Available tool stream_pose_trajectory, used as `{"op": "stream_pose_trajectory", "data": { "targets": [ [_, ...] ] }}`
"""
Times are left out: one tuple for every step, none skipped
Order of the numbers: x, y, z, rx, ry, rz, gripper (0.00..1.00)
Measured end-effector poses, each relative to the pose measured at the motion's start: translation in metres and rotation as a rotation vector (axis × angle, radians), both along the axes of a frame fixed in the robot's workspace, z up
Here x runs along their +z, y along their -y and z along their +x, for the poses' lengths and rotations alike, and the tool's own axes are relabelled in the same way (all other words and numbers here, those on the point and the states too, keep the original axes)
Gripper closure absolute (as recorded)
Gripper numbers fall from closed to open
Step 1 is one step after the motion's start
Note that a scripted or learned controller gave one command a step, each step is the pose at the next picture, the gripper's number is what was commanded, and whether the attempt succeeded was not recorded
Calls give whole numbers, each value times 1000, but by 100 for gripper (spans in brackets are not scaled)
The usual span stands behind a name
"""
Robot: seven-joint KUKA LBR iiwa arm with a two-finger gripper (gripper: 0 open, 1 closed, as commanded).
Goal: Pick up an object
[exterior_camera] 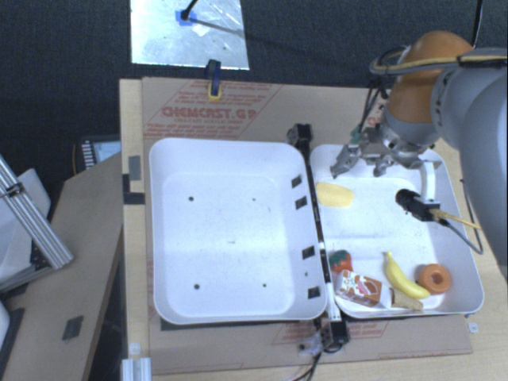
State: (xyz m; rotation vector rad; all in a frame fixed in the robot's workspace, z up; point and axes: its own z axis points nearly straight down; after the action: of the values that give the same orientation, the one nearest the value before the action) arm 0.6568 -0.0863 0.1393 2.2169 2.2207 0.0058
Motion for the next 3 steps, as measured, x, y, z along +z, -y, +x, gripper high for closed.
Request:
{"op": "stream_pose_trajectory", "data": {
  "targets": [
    [49, -50, 5, 7, 2, 1, 0],
    [46, -99, 13, 7, -2, 1, 0],
    [45, -118, -12, 5, -6, 0, 0]
  ]
}}
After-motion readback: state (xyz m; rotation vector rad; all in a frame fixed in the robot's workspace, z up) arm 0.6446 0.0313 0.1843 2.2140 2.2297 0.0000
